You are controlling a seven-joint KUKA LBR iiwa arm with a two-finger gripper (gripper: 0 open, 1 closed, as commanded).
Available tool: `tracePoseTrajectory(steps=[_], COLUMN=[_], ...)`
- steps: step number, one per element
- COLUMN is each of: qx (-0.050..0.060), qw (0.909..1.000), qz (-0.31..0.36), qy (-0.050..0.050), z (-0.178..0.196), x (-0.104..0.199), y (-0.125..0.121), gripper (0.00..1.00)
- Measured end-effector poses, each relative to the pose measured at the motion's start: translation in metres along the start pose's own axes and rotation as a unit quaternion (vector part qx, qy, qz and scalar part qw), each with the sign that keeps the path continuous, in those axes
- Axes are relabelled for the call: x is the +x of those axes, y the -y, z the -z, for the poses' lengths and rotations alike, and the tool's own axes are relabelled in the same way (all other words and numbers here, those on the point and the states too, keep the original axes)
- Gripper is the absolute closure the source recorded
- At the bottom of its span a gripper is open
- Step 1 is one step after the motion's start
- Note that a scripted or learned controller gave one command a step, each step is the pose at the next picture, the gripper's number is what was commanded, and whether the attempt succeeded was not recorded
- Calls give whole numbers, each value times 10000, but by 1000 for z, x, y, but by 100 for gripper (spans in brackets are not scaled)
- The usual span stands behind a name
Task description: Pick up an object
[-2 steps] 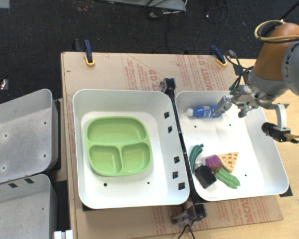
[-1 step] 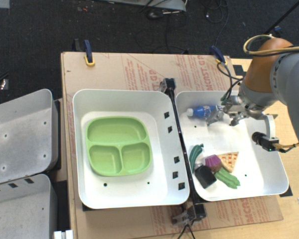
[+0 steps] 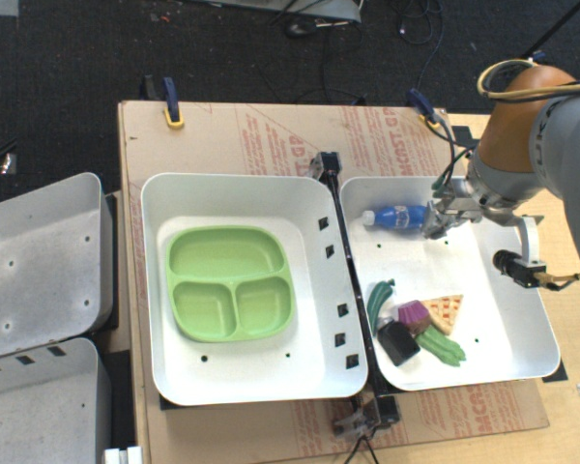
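Observation:
A blue bottle [image 3: 400,218] with a white cap lies on its side at the back of the right bin [image 3: 522,327]. My gripper [image 3: 438,222] hangs over that bin, right at the bottle's right end, under the grey arm with its orange band. Whether it touches the bottle is unclear. Nearer the bin's front lies a cluster: a dark green curved piece [image 3: 380,296], a purple item [image 3: 413,313], a pizza-slice toy [image 3: 446,308], a black block [image 3: 398,342] and a green leafy piece [image 3: 443,347].
The left bin [image 3: 174,375] holds a light green divided plate [image 3: 231,281]. A black divider with clips [image 3: 346,278] runs between the bins. Blue and yellow clamps [image 3: 173,104] sit on the bench's back edge. White panels [image 3: 39,259] lie at the far left.

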State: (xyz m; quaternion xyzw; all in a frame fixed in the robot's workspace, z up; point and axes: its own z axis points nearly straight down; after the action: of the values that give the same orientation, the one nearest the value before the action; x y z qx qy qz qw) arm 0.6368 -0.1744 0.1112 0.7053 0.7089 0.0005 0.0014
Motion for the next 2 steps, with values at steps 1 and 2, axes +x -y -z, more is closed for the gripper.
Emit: tracePoseTrajectory(steps=[1, 2], qx=[-26, -24], qw=[10000, 10000], qz=[-8, -8], qy=[5, 4], z=[64, 119], x=[1, 0], y=[-5, -7], gripper=[100, 100])
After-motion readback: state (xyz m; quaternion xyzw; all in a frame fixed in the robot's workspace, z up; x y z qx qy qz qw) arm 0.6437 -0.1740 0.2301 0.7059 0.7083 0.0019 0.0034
